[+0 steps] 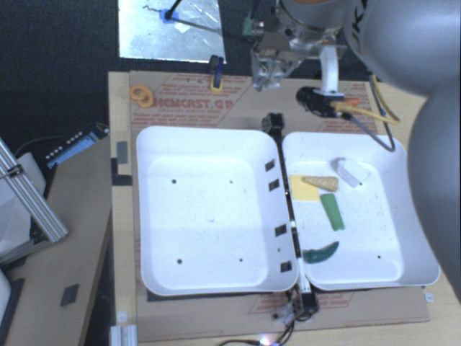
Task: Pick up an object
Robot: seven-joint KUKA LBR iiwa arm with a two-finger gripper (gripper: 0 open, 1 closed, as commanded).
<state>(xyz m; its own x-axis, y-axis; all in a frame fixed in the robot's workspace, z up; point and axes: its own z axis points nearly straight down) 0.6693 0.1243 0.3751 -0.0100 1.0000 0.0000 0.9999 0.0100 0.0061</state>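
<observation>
Gripper (270, 74) is hovering upper centre of frame, above the bins' far edge; can't tell its state. Targets are lying in right bin (389, 258), lower right of it: green block (332, 212), long axis near vertical, beside yellow wedge (320, 183).

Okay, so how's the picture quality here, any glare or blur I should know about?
In the camera view the left bin floor is washed out by bright overhead light; the metal sheet beyond the bench glints; the gripper looks blurred; the small items in the right bin stay fairly sharp with faint shadows.
</observation>
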